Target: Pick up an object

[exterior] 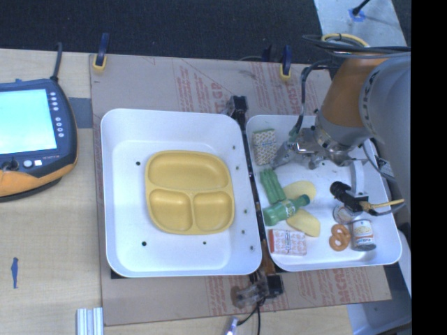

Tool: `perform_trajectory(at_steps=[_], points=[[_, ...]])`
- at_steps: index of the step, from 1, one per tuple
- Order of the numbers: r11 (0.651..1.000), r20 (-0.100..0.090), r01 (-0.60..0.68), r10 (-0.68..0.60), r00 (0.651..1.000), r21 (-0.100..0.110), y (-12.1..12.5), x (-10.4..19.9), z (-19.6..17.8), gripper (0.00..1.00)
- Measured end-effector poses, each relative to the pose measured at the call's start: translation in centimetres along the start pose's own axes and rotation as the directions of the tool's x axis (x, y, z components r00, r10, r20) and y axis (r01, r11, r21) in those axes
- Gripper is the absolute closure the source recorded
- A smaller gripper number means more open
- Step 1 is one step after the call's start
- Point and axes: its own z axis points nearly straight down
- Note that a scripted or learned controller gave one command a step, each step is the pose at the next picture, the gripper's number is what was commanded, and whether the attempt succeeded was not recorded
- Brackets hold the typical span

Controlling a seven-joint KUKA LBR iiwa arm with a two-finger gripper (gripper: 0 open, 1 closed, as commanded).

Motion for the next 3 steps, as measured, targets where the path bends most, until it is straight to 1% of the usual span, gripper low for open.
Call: perform_trajectory(at_steps=[1,2,3], points=[[1.000,-0.002,-0.003,0.003,1.000,-0.002,0.1,6.2,-10.1,0.00],[1.000,0.000,-0.003,0.003,1.000,0.002,-10.2,6.9,-11.7,0.00],[1.000,0.002,-0.003,0.003,1.000,-0.005,-6.5,1.1,-0.2,0.00]])
